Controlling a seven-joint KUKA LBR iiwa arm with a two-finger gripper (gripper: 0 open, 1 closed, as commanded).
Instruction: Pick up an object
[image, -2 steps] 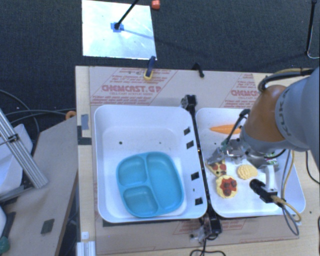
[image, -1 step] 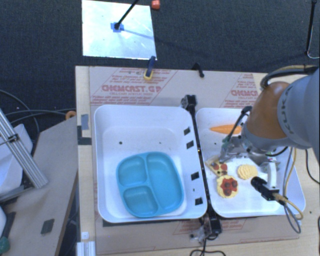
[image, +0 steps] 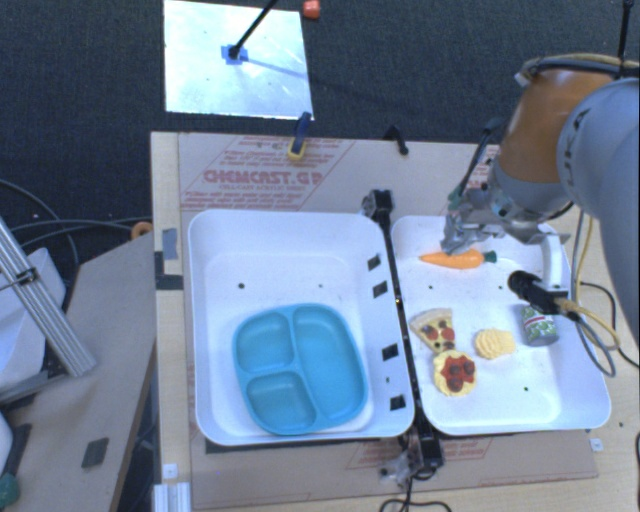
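An orange toy carrot (image: 455, 260) with a green stub lies near the back of the right bin (image: 580, 400). My gripper (image: 458, 236) hangs just above the carrot, at the end of the grey arm with its orange band. Nearer the front of that bin lie a pizza slice (image: 434, 328), a round pastry with red topping (image: 455, 372) and a pale yellow ridged piece (image: 494, 343). A small can (image: 538, 326) stands by the bin's right side.
The left bin (image: 215, 270) holds a blue divided tray (image: 298, 367). A black divider (image: 392, 300) runs between the bins. A black cylinder and cables (image: 535, 290) hang off the arm over the right bin's right part.
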